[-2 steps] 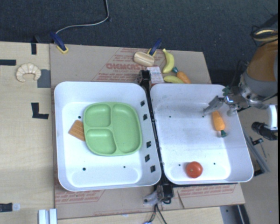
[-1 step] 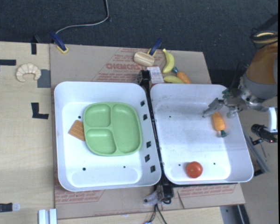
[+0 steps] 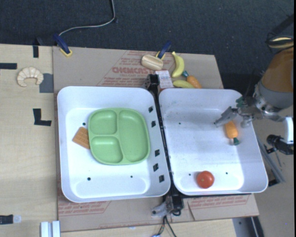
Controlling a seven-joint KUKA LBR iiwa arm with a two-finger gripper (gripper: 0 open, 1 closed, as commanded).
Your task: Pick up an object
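Claw [image 3: 235,116] spread open, poised directly over the toy carrot [image 3: 231,131] in the right bin [image 3: 197,137], lined up for a grab.

Bright, even light; slightly soft, perhaps blurred.

The wooden bench [image 3: 19,147] carries a cardboard sheet [image 3: 108,70] bearing two white bins [image 3: 69,147], with a croissant [image 3: 30,76] at left and what look like bananas [image 3: 178,65] behind.
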